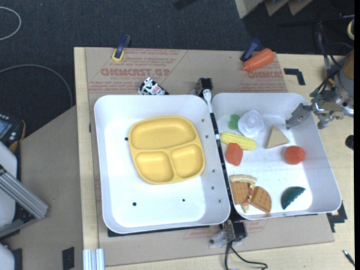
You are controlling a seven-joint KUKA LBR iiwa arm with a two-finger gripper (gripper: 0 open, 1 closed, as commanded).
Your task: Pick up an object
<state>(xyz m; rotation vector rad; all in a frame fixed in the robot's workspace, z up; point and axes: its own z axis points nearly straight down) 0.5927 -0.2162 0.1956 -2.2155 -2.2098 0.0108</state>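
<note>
Toys (294,154) in right bin (329,173), dark carpet (56,21)

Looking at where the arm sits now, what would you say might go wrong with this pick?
1. The tool hangs at the right bin's upper right rim, so descending there may strike the wall.
2. The corn, red pepper and clear cup crowd together; fingers may bump a neighbour.
3. The tomato is round and may roll away.

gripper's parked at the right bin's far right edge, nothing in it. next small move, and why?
Probably slide the gripper left and down toward the tan wedge, the nearest item. The gripper sits at the upper right rim of the right bin with nothing between its fingers, and the wedge lies just beside it, apart from the red ball.
</note>
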